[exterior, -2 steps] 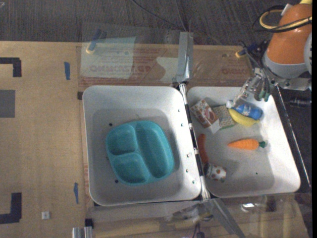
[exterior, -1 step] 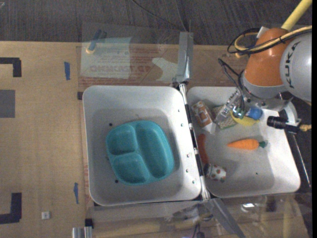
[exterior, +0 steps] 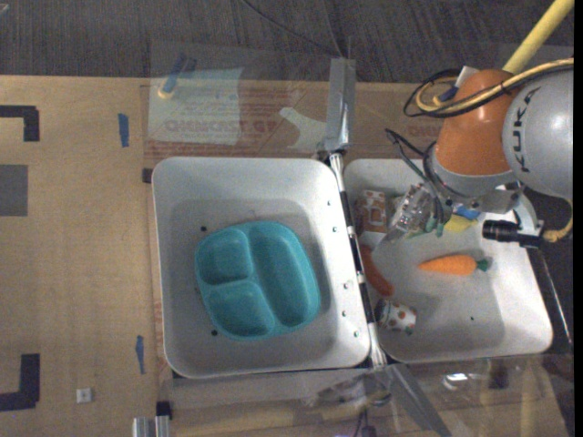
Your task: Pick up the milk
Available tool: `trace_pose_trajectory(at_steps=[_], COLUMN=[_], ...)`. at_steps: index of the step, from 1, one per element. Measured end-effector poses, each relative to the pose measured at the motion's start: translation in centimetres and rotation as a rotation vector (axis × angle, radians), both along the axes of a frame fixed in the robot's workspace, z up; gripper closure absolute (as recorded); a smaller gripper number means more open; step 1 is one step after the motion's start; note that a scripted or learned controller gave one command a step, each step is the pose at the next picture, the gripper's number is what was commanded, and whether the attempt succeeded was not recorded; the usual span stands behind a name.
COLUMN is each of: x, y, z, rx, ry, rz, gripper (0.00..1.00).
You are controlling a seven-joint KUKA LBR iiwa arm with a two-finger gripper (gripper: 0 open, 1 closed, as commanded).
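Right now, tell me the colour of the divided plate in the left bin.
Teal: the divided plate is plain blue-green, seen clearly in the camera view.

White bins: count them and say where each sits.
2. The left bin holds a teal divided plate. The right bin, touching it along the middle seam, holds a carrot and other small items, with the arm partly covering its upper part.
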State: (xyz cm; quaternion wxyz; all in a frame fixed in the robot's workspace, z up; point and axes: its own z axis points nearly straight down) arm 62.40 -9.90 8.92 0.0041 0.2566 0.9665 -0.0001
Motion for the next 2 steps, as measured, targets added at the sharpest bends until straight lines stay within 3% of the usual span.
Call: trace_pose_trajectory(at_steps=[1, 2], x=[2.92, 2.30], y=[0.64, 0.60], z=[-0.05, -0.03], rx=[-0.003, 0.001], ry=[-0.002, -0.001], rz=[0.185, 0.160], gripper=[1.00, 1.00])
